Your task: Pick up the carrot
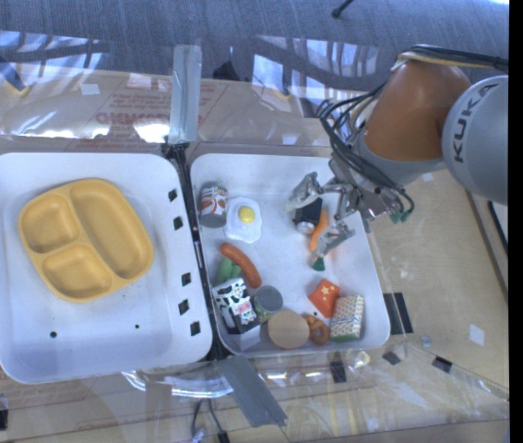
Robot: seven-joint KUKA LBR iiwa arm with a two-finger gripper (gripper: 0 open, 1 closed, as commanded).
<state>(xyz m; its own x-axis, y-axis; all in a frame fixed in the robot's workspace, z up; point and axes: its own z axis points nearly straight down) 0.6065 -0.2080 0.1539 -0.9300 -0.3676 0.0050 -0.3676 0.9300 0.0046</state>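
Note:
The carrot [316, 237], small and orange with a green tip pointing down, lies in the right part of the right bin [279, 169]. My gripper [321, 214] hangs over it, reaching in from the right. Its two metal fingers [303, 191] are spread open, one up-left of the carrot and the other just right of it. The carrot's upper end sits in the gap between them, next to a dark object under the gripper. The carrot rests on the bin floor.
The right bin also holds a can [212, 204], a fried egg [244, 218], a sausage [241, 263], a cow-pattern carton [233, 305], a tan round item [288, 329], a red carton [324, 296] and a wafer [348, 316]. A yellow divided plate [84, 236] lies in the left bin [12, 340].

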